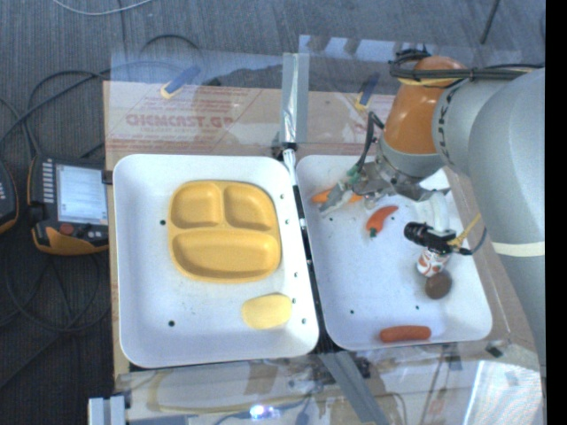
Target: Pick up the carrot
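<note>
Camera view: gripper [337, 197] is down in the right bin [372, 292], top-left corner, right on the carrot [320, 197]. Orange shows on both sides of it, and the carrot lies close to the bin's left wall. I can't tell whether the gripper is spread or clamped; it's too small and the wrist covers it. Arm [423, 122] comes in over the bin's top edge.

Rest of the right bin:
- red-orange pepper-like piece [381, 219] just right of the gripper, apart from it
- small white-and-orange object [431, 261] near the right edge
- brown round lump [438, 285] just below that
- red sausage [406, 333] along the bottom edge

Left bin [142, 319]: yellow divided tray [224, 230] in the middle, pale yellow oval lump [267, 311] near the bottom-right corner, apart from the tray.

Surface: I see both bins sitting on a cardboard sheet [177, 120] with faded red print and blue tape [181, 80] at its top edge. A metal rail [295, 96] runs up from the gap between the bins.

Room: grey carpet [71, 51] with loose cables [40, 96]. A teach pendant [69, 204], screen lit, lies on the floor left of the left bin.
</note>
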`<action>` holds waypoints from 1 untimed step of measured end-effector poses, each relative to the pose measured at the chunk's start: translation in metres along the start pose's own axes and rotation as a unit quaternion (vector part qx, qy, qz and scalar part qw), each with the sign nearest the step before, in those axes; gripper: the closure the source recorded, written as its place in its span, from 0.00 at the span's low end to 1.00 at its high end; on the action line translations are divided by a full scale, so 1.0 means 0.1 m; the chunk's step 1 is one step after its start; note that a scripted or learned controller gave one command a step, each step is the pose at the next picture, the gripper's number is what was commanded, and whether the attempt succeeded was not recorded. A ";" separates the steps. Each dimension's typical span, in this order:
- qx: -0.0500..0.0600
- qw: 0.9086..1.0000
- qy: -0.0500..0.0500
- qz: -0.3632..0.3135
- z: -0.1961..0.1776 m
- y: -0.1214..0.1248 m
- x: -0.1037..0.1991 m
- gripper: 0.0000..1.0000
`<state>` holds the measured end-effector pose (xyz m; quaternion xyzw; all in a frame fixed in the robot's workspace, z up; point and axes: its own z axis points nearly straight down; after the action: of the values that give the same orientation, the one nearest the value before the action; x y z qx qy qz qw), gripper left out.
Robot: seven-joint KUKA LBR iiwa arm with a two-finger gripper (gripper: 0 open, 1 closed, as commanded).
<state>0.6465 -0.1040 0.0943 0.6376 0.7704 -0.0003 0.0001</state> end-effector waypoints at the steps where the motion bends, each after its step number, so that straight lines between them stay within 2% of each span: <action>1: 0.000 1.000 0.001 0.000 -0.08 0.00 0.01 1.00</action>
<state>0.6461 -0.1033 0.1025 0.6376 0.7703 0.0003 -0.0012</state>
